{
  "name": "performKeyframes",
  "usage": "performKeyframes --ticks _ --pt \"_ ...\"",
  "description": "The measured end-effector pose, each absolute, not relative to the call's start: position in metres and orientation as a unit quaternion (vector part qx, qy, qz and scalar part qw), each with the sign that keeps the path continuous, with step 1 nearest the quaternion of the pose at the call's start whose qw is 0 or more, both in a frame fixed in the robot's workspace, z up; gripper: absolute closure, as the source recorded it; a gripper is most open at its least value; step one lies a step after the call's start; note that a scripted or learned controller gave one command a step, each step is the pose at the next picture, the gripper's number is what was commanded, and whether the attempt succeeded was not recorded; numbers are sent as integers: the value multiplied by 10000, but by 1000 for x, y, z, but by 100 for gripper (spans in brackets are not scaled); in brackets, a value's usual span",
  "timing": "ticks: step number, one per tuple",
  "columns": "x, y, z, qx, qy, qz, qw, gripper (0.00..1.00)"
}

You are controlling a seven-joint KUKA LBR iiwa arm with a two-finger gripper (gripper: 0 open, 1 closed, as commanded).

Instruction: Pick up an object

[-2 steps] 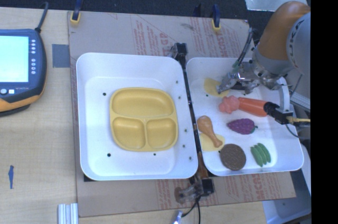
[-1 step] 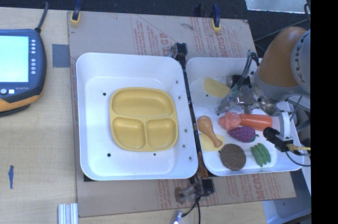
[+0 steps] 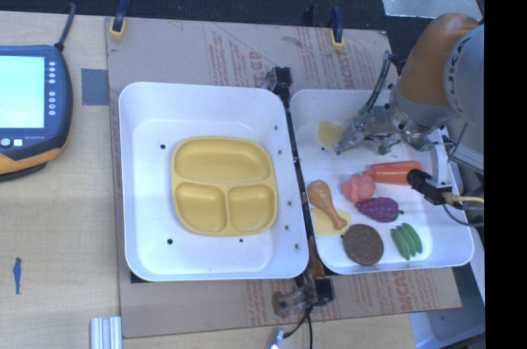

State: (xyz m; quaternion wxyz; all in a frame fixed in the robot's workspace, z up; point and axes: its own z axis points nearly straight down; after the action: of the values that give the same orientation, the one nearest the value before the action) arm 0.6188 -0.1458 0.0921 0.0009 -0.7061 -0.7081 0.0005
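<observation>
My gripper (image 3: 366, 140) hangs over the back of the right bin (image 3: 445, 257), just right of a pale yellow slice (image 3: 328, 132). Nothing shows in its grasp. In front of it lie an orange carrot (image 3: 394, 171), a pink lump (image 3: 358, 187) and a purple eggplant (image 3: 379, 209). A tan drumstick (image 3: 325, 204) lies by the bin's left wall. A brown round patty (image 3: 362, 244) and green pea pods (image 3: 407, 240) sit near the front edge. The left bin (image 3: 144, 240) holds a yellow three-compartment tray (image 3: 223, 183).
A teach pendant (image 3: 26, 107) with a pale screen rests on the bench at the far left. Both bins sit on a cardboard sheet (image 3: 206, 51) held by clamps at the back. The arm's orange band (image 3: 432, 59) rises over the right bin's back right corner.
</observation>
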Motion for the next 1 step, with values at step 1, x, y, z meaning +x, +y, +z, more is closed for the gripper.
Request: performKeyframes --ticks 1 --pt "569 -109 91 -7055 -7087 17 15 0"
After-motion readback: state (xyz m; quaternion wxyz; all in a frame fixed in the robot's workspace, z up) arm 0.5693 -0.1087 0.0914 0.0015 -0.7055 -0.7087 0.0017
